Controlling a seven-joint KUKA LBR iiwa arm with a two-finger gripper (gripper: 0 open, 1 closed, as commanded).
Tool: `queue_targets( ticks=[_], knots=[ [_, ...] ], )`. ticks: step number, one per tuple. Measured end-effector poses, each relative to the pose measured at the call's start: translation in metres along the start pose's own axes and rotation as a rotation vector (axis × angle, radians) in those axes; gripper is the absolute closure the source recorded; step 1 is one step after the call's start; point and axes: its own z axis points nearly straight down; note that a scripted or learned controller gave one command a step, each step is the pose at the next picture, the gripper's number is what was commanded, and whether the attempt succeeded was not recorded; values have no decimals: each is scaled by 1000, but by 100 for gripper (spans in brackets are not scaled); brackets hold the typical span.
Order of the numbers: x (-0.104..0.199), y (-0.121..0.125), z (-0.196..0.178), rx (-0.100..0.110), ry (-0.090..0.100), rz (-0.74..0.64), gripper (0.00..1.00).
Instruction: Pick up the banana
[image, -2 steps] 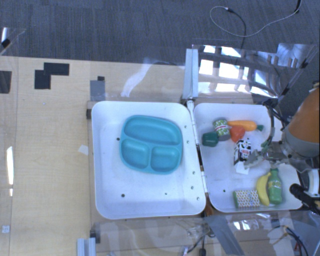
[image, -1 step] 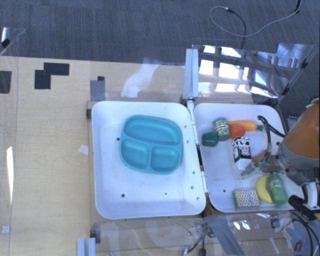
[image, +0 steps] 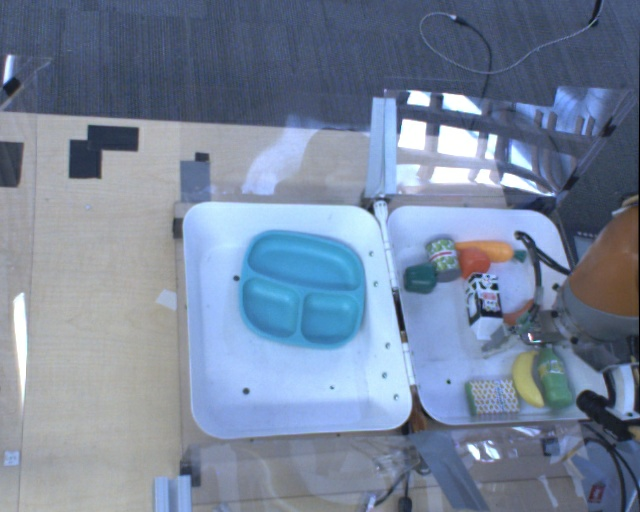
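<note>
Two shallow white bins sit side by side on the light wooden tabletop (image: 90, 330). The left bin (image: 215, 400) contains a blue divided plate (image: 303, 288), lying flat near the bin's middle with its three compartments facing up.

The right bin (image: 440, 370) holds the loose items. Near its far edge a small can with a green and red label (image: 441, 255) stands beside an orange carrot (image: 488, 251), and a red piece (image: 474, 264) lies just under the carrot. A dark green block (image: 420, 280) rests just left of the can. A white carton with black markings (image: 484, 297) lies toward the bin's centre. At the near edge a small patterned box (image: 492, 396) lies flat.

The banana (image: 527, 379) lies in the near right part of the right bin, between the patterned box and a green bottle (image: 553, 377), touching or nearly touching the bottle.

The arm (image: 608, 275) enters from the right, its orange band visible above the wrist. The pincer (image: 512, 333) sits low over the right bin, just above the banana and beside the carton. Its metal fingers (image: 497, 343) appear slightly apart, with nothing visibly between them. The banana is not gripped.
</note>
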Motion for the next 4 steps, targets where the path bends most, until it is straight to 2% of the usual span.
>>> queue_targets(
  ticks=[1, 2, 3, 4],
  knots=[
    [-10, -1, -1, 4, 12, -204, 0],
    [-8, -2, 2, 2, -6, -478, 0],
    [-8, 0, -7, 2, -3, -477, 100],
    [54, -3, -40, 18, -2, 62, 100]
  ],
)
